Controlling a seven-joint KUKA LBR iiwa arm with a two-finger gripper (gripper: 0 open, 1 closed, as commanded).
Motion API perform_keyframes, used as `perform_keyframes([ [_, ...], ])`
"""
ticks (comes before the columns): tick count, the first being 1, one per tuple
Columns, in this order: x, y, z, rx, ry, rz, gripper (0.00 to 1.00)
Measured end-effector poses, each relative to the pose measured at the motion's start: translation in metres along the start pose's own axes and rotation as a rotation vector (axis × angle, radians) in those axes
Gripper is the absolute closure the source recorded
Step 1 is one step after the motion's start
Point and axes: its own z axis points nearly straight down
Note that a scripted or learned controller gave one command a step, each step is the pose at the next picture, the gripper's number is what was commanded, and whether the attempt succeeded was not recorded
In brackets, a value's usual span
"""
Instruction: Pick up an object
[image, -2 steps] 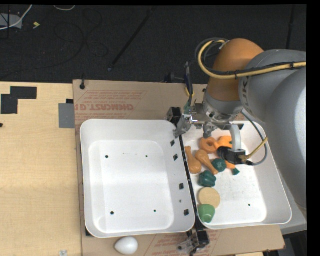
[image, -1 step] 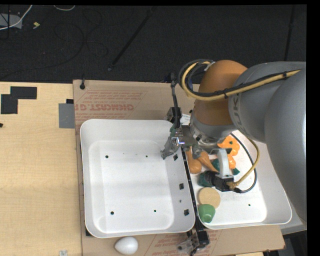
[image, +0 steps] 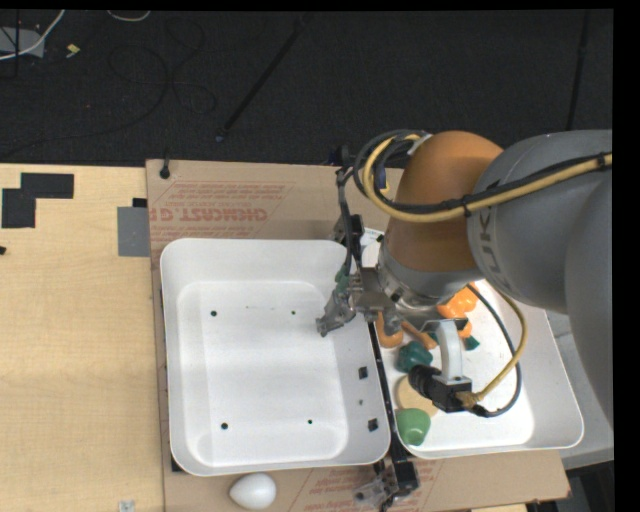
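Observation:
My gripper (image: 334, 317) hangs under the grey and orange wrist (image: 440, 200), over the wall between the two bins, at the right edge of the left bin (image: 200, 300). Small objects lie in the right bin (image: 545, 420): an orange piece (image: 461, 301), a teal piece (image: 415, 355) and a green rounded piece (image: 413, 426). The arm hides much of that bin. I see nothing held at the gripper.
A white egg-shaped object (image: 252, 490) lies on the cardboard in front of the left bin, outside it. A yellow and black cable (image: 500, 375) loops from the wrist over the right bin. The wooden bench top (image: 70, 350) stretches to the left.

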Motion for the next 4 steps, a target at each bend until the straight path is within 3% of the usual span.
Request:
perform_keyframes([
  [1, -0.002, 0.002, -0.008, 0.003, -0.001, 0.002, 1.00],
  [2, -0.003, 0.002, -0.017, 0.006, -0.001, 0.002, 1.00],
  [3, 0.013, 0.030, -0.205, -0.022, 0.001, -0.001, 1.00],
  [4, 0.014, 0.038, -0.279, -0.012, -0.001, -0.001, 1.00],
])
